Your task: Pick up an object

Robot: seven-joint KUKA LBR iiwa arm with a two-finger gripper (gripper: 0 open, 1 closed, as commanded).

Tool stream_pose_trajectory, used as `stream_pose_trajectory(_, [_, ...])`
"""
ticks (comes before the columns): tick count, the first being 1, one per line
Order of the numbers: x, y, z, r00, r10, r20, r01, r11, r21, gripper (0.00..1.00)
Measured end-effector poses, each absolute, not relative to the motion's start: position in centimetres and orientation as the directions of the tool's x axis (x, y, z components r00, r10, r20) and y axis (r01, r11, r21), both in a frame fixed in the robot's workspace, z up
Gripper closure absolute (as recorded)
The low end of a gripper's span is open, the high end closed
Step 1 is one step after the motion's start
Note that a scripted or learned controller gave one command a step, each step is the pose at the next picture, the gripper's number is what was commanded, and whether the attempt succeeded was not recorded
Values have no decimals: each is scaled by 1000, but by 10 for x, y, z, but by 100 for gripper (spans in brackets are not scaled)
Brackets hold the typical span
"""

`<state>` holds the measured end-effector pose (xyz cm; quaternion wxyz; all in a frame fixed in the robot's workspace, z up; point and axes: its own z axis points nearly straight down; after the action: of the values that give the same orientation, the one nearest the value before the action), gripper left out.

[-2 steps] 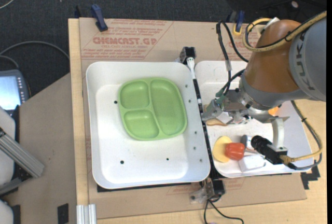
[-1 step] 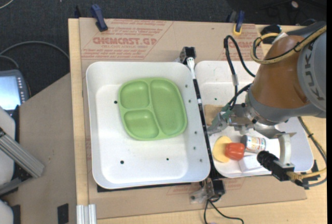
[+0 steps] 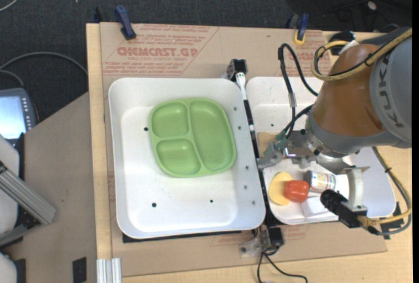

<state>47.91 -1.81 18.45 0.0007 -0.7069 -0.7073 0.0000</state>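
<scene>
You are looking at the claw (image 3: 283,146) hanging low over the near-left part of the right bin (image 3: 275,88), close to the wall that divides the two bins. The big grey and orange wrist is covering most of it, so you cannot tell how the claw stands, and nothing is showing as held.

Just below the claw, toward the front of the bin, a red object (image 3: 296,191) is lying on a yellow one (image 3: 279,185), the two touching. Beside them, further to the right, a small bottle (image 3: 324,181) with a label is lying on its side.

Far to the left of the claw, in the left bin (image 3: 131,209), a green tray (image 3: 192,137) with three sections is lying flat.

In my judgement the arm is going down for a grasp and the pick is not yet done. The next move is needing the claw to come exactly over one object, because the pieces are crowding together near the wall.
</scene>
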Motion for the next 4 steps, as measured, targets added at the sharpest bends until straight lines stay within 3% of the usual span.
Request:
stream_pose_trajectory(1, [481,-10,389,-3,1000,1,1000,3,21,0])
stream_pose_trajectory(2, [486,54,544,-7,1000,4,1000,7,20,0])
stream_pose_trajectory(3, [478,39,401,3,1000,-3,1000,-3,-16,0])
stream_pose_trajectory(4, [479,133,543,-12,1000,7,1000,12,17,0])
